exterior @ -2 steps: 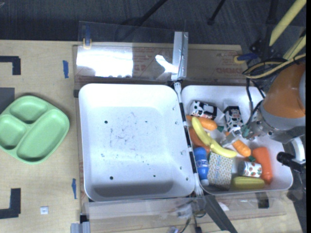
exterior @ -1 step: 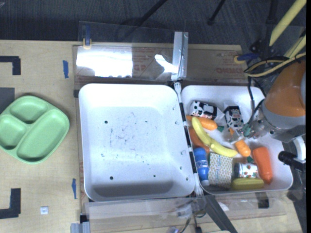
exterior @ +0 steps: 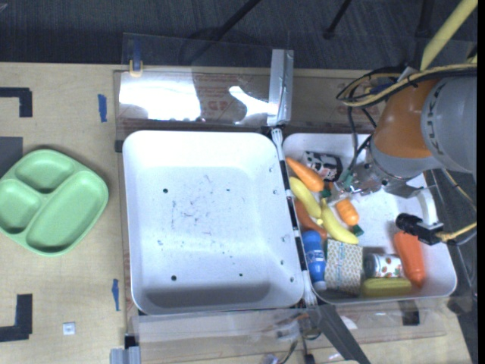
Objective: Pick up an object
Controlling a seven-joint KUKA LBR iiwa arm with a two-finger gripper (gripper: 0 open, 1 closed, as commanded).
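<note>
The gripper [exterior: 355, 182] sits low in the right bin [exterior: 377, 222], toward its back half, at the end of the arm [exterior: 402, 131] that reaches in from the right. The wrist hides it from above, so whether it is wide, narrow or holding anything cannot be told; nothing is seen in its grasp.

All the candidate objects lie in this bin, crowded along its left side and front. Nearest the gripper is the small carrot [exterior: 347, 212], just in front of it and touching a banana [exterior: 337, 227]. A long carrot [exterior: 307, 174] and a second banana [exterior: 301, 194] lie just to its left, against the bin wall. Farther forward are a blue bottle [exterior: 313, 252] and a can [exterior: 383, 265]. The left bin [exterior: 204, 218] holds none of them, and a green plate [exterior: 49, 199] rests on the bench well apart.

The step in hand looks like the approach or descent onto a target, most likely the small carrot or the banana beside it. The lift does not seem to have begun.

The next move calls for closing on a single item. These pieces touch and overlap, so a grasp could catch two things or slip off a rounded side. A straight lift should follow, with a check that something comes up with it.
</note>
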